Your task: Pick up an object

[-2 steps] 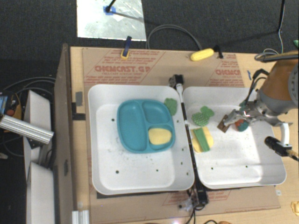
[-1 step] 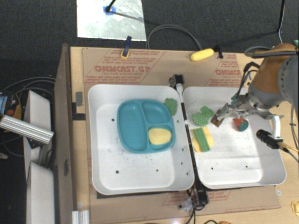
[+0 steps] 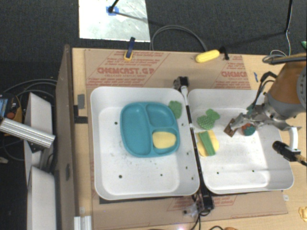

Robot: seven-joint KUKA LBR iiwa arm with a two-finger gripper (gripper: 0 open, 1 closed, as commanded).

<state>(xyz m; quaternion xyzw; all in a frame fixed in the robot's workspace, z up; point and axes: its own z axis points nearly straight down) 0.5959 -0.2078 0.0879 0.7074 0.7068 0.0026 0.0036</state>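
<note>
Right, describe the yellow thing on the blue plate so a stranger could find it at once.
Start at the left white bin, which holds a blue divided plate. In the plate's lower right compartment lies a pale yellow rounded lump. It is the one thing resting on the plate; the green piece nearby lies off the plate's upper right edge.

**A Cardboard-Topped Bench on Dark Carpet**

We look down on a bench point(image 3: 158, 63) covered in brown cardboard printed with red lettering, its wooden edge point(image 3: 64, 128) running along the left. Around it we see dark, speckled floor point(image 3: 38, 28). Beyond the far edge lies a pale, shiny square sheet point(image 3: 112, 13) with a scrap of blue tape point(image 3: 112, 10) on it. A grey cable point(image 3: 177, 32) loops across the floor behind the bench. At the left stand white panels point(image 3: 41, 143) and a silvery metal bar point(image 3: 26, 132), with black cables point(image 3: 29, 87) trailing near them. The light is even and soft.
</note>
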